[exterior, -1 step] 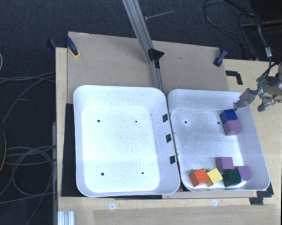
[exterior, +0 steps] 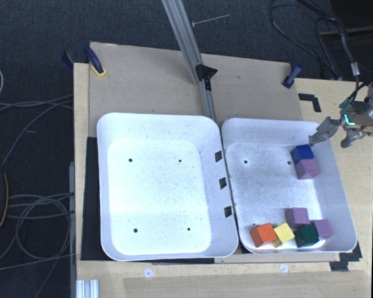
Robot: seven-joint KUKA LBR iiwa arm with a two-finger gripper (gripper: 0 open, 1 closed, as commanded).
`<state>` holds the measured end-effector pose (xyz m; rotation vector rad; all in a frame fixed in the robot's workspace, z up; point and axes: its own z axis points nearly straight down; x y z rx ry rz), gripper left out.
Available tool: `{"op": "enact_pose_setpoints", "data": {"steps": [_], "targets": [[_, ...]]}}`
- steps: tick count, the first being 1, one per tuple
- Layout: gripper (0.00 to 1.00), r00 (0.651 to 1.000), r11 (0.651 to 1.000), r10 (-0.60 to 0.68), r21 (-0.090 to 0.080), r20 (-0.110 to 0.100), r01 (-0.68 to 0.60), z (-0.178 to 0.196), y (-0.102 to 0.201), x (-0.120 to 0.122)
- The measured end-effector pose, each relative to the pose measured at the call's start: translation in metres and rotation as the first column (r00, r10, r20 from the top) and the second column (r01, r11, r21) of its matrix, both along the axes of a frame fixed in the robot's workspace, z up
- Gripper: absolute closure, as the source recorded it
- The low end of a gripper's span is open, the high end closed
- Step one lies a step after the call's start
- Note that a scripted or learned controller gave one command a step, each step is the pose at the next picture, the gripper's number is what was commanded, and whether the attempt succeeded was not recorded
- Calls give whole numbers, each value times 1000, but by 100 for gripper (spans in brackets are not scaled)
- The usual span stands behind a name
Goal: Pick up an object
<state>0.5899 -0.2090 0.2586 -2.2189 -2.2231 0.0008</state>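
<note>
The right bin holds several small blocks. A blue block sits near its far right corner with a purple block touching it just in front. Along the near edge lie an orange block, a yellow block, a dark green block, and two purple blocks. My gripper hangs at the right edge of the view, above the right bin's far right rim. Its fingers are spread apart with nothing between them. The blue block lies a little to its lower left.
The left bin lies beside the right one. A slanted metal rail crosses the bench's back toward the bins' junction. Blue clamps grip the board's back corners. Cables lie on the floor at left.
</note>
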Motion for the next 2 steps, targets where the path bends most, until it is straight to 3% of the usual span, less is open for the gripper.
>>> {"op": "enact_pose_setpoints", "data": {"steps": [2], "targets": [[0, 1000, 1000, -2, 2, -5, 2, -97, -6, -1]]}}
